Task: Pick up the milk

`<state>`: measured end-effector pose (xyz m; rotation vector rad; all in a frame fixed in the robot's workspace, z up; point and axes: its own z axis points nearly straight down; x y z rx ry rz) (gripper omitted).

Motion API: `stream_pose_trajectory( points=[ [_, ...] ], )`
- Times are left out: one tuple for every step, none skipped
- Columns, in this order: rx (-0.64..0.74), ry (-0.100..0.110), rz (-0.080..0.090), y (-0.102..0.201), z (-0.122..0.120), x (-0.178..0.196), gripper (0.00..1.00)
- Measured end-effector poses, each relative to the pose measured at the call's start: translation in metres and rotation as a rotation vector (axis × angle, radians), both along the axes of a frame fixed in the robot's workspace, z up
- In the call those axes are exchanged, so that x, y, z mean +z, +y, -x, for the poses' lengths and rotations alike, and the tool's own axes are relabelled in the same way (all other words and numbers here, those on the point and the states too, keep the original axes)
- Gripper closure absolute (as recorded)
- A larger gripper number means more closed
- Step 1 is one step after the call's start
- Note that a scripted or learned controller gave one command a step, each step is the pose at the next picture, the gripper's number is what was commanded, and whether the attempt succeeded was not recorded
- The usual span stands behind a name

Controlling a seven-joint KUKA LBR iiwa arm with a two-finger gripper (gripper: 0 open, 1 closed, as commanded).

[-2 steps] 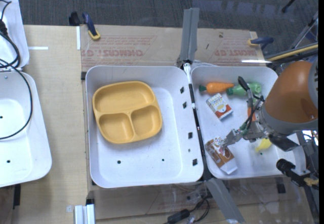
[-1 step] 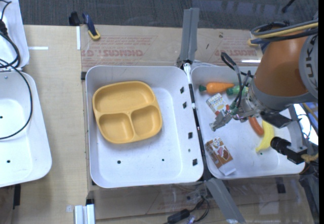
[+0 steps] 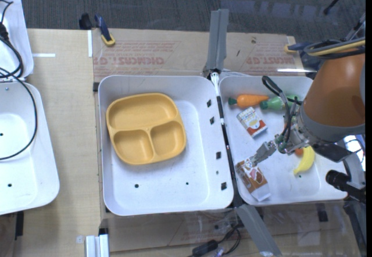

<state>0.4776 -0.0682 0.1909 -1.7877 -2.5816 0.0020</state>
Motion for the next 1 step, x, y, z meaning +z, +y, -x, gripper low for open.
stream_pose_trajectory(
  points=[
    [0.177, -0.013, -0.002, -0.0281, -0.0039, -0.0821, 0.0]
  ],
)
